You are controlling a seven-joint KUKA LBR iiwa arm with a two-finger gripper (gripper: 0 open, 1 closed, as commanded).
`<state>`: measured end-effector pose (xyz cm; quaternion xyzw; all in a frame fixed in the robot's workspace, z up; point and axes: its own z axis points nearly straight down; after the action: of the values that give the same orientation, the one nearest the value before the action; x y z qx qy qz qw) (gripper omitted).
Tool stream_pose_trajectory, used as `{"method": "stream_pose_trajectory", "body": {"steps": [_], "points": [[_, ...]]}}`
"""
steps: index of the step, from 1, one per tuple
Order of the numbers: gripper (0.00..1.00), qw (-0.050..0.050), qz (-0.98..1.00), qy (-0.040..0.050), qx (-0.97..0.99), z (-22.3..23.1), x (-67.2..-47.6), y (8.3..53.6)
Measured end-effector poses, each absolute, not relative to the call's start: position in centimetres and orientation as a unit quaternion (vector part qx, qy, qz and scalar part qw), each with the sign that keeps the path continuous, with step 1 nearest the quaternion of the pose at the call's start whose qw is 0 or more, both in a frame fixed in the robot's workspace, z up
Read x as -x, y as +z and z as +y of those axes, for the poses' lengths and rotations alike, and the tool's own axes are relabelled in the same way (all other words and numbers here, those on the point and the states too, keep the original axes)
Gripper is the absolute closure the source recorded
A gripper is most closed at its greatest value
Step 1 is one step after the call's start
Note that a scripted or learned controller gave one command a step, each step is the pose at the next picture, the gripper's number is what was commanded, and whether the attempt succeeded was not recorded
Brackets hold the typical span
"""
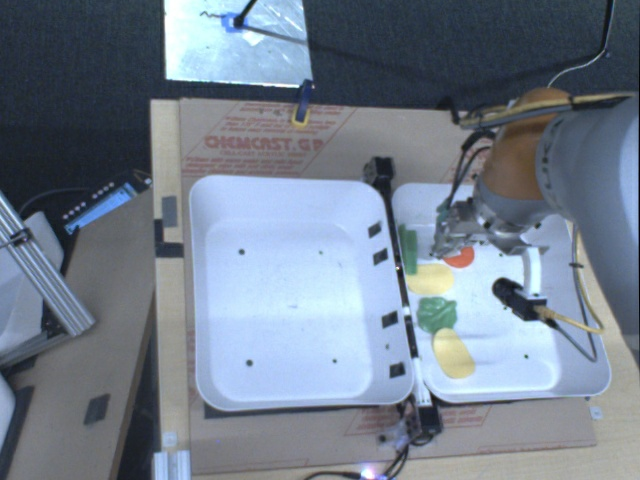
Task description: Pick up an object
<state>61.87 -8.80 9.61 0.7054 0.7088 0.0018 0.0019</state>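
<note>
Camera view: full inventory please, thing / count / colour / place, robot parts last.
bins: 2, white, side by side on the bench; all loose pieces lie in the right one.
green strip: 1, green, right bin along the divider, far end.
orange-red piece: 1, orange-red, right bin, partly under the gripper.
upper yellow piece: 1, pale yellow, just below the gripper.
green lump: 1, green, mid right bin by the divider.
lower yellow piece: 1, yellow, oval, near end.
foil sheet: 1, silver, beyond the bench.
arm: 1, grey, orange band, from the right.
gripper: 1, dark, low over the orange-red piece.
</note>
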Motion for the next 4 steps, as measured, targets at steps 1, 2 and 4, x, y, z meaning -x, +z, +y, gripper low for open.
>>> {"method": "stream_pose_trajectory", "body": {"steps": [1,2,4], "points": [[0.0,0.002,0.709,0.0015,-0.705,-8.8,-61.9,9.6],[1.0,0.003,0.709,0.0025,-0.705,-8.8,-62.0,10.7],[1.0,0.003,0.71,0.0034,-0.704,-8.8,-62.0,11.7]]}}
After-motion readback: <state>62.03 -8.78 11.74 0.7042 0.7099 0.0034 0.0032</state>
